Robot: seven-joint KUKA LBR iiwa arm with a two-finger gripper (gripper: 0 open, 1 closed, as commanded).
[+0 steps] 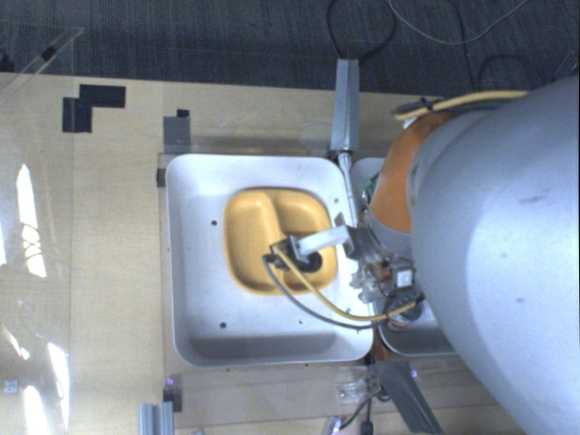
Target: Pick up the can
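Progress report: not much I can vouch for. The tool [372,275] is down low over the strip where the two bins meet, right at the right-hand wall of the left bin [195,270]. From this angle it's a tangle of metal, so I can't tell how far open it is or whether it has hold of anything. No lift I'd count as done.

As for the can, I honestly can't tell where it is. The big thing in the left bin is a yellow dish-shaped piece [258,234] with two hollows, lying flat around the middle, and that's no can by my reading. The arm [507,243] covers nearly all of the right bin [412,341], so maybe the can sits under there, but that's a guess. The whole job looks left to do: get over it, close on it, raise it.

Room-wise, the left bin has plenty of bare white floor on its left and near sides, well apart from the yellow piece. The tight spot is where the tool is, with the two bin walls side by side and a grey post [345,107] standing at the far edge just beyond them. The worktop [109,243] out left is bare wood. Straight up looks like the safest way out.
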